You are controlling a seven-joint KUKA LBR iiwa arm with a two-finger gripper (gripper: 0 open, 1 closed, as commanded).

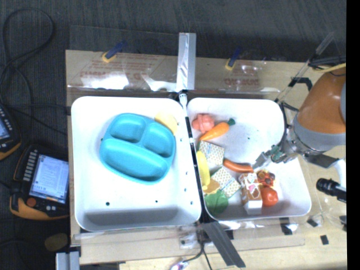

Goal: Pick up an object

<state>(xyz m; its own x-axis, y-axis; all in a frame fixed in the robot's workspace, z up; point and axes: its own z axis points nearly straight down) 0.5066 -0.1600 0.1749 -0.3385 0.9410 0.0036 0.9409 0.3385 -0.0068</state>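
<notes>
My gripper (269, 156) hangs over the right part of the right bin (281, 114), just right of a red sausage-like piece (237, 165) and above a small cluster of toys: a red tomato (269, 196), a white block (251, 198) and an orange-brown piece (265, 177). Nothing shows held in it. Farther left in that bin lie an orange carrot (215, 131), a pink piece (202, 121), a yellow banana (202, 167), two checkered pieces (212, 152) and a green leafy piece (216, 200).
The left bin (84, 207) holds a blue divided plate (138, 146) with a yellow piece (166, 121) at its back right corner. A ridge (191, 167) separates the bins. The arm's orange band (323, 108) stands over the right bin's right rim.
</notes>
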